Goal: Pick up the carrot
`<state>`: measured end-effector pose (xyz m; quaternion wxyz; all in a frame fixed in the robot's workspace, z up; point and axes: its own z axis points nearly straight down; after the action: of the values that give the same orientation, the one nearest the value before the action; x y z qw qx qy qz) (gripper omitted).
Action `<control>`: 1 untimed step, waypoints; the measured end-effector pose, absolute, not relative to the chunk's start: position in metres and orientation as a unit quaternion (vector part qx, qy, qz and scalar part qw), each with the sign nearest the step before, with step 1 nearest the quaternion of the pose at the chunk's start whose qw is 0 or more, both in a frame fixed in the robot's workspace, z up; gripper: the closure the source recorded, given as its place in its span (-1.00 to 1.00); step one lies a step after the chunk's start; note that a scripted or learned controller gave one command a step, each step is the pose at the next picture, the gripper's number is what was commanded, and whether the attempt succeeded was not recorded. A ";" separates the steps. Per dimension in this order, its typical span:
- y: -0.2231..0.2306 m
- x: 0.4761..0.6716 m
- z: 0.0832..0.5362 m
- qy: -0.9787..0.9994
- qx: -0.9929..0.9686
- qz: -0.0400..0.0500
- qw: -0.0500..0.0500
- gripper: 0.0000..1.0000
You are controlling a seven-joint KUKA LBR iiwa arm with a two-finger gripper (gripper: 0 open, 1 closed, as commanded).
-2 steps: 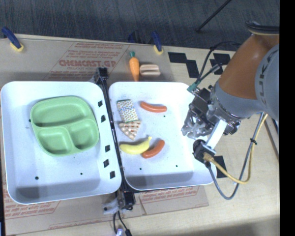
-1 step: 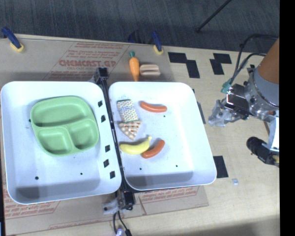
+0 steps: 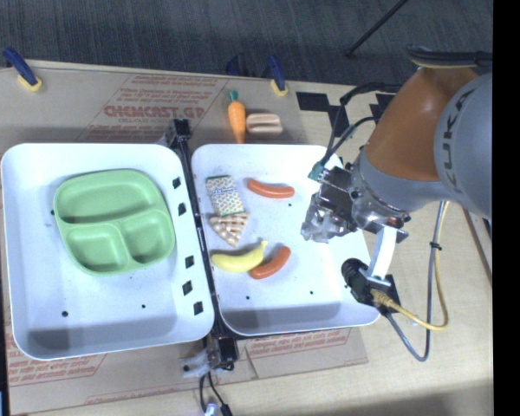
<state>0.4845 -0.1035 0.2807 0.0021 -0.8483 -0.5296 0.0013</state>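
Orange carrot (image 3: 236,118) sits past the right bin's (image 3: 329,315) far rim.
My gripper (image 3: 319,229) hangs over that bin; finger state unreadable.

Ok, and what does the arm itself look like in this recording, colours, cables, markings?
The arm is grey with a broad orange band above the wrist and dark lettering on its casing. Its end effector is a metallic grey block. Black cables loop around the wrist, and a yellow cable trails from a black fitting below it.
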 end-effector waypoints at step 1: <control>-0.058 0.476 0.250 -0.417 -0.909 0.002 0.003 1.00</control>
<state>0.4761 -0.0580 0.2503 0.0025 -0.9089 -0.4170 0.0021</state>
